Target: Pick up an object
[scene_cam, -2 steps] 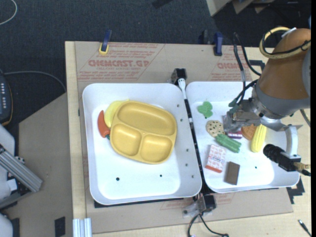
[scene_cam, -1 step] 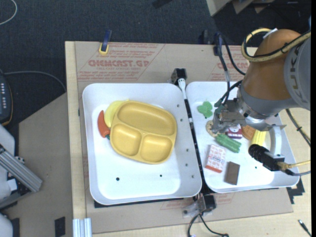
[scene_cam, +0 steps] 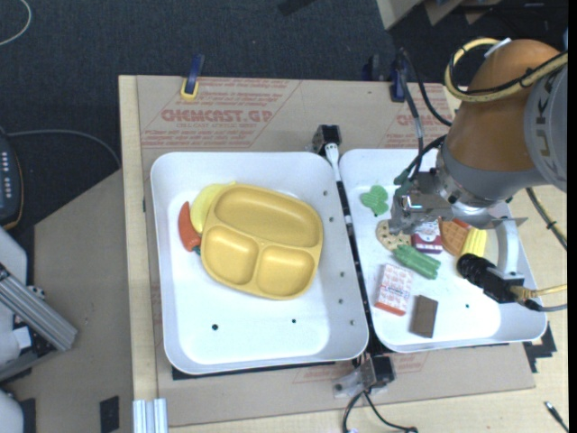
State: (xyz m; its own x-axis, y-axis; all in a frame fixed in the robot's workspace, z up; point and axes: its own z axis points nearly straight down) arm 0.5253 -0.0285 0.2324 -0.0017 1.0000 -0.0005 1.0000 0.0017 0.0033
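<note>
A bench (scene_cam: pixel 243 106) covered in brown printed board stands on dark carpet and bears two white bins side by side. The left bin (scene_cam: pixel 261 336) is the fuller-looking. The right bin (scene_cam: pixel 469 332) lies under the grey-and-orange arm (scene_cam: pixel 500 124), which reaches in over its right edge.

A yellow divided tray (scene_cam: pixel 261 242) fills the middle of the left bin. A red piece (scene_cam: pixel 187 228) and a yellow piece (scene_cam: pixel 209 201) are tucked at its left edge.

The gripper (scene_cam: pixel 412 207) hangs low over the far half of the right bin; whether it is open or closed cannot be told from here. No single thing is named to pick, and the likely candidates are crowded under and beside it:
- a red-and-white packet (scene_cam: pixel 394 289) toward the near edge
- a green oblong (scene_cam: pixel 416 262) in the middle
- a brown block (scene_cam: pixel 423 315) near the near edge
- a green leafy piece (scene_cam: pixel 375 198) by the far left corner
- a speckled biscuit (scene_cam: pixel 389 235) by the left edge
- an orange piece (scene_cam: pixel 453 235) to the right

The crowding is the risk. A descent here could land on two things at once, or nudge the flat biscuit and packet aside without gripping them. Thin, flat pieces may also slip out on the lift.
</note>
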